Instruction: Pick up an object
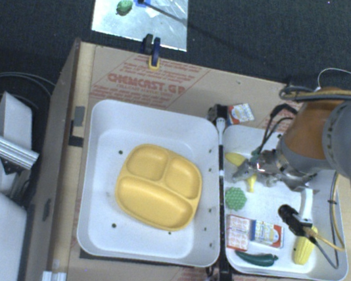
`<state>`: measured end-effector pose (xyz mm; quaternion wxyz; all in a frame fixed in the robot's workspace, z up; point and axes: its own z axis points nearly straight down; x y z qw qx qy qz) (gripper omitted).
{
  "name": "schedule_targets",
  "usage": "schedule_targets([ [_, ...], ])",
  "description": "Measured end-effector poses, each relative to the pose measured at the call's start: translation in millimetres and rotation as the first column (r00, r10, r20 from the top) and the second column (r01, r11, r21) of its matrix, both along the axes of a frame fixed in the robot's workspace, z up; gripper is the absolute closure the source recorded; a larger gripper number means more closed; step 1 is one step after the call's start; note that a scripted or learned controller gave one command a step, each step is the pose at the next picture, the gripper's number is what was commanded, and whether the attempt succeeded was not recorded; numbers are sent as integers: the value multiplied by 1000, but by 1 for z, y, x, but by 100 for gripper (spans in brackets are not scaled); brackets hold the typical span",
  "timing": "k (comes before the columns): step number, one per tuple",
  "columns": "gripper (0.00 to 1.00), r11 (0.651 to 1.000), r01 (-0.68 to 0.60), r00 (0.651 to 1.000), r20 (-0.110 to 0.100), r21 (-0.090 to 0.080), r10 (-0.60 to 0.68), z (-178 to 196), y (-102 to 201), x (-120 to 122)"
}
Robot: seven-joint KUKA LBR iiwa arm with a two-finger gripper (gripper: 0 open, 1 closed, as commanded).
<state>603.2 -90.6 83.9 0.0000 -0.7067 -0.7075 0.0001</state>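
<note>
My gripper (252,174) hangs low over the upper left part of the right bin (334,266), at the end of the grey arm with its orange band. A yellow object (234,158) lies just left of it, close to or touching it. A green bumpy ball (235,197) sits right below it. Further toward the front lie a red-and-white packet (238,232), a blue-and-white card (268,233), a dark green pepper-like piece (257,257) and a yellow corn cob (302,250). The view does not show anything held in the gripper.
The left bin (102,158) holds a yellow divided plate (158,185). A small orange-and-white packet (240,113) lies on the bench behind the bins. The wall between the two bins runs just left of the gripper.
</note>
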Motion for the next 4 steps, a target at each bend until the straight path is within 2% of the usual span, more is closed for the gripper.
schedule_targets([
  [1,0,1000,0,1000,1,0,0,0,0,0],
  [2,100,1000,-1,1000,3,0,1,11,0,1],
  [3,100,1000,-2,1000,5,0,2,102,29,-26],
  [4,0,1000,-2,1000,3,0,2,101,28,-26],
])
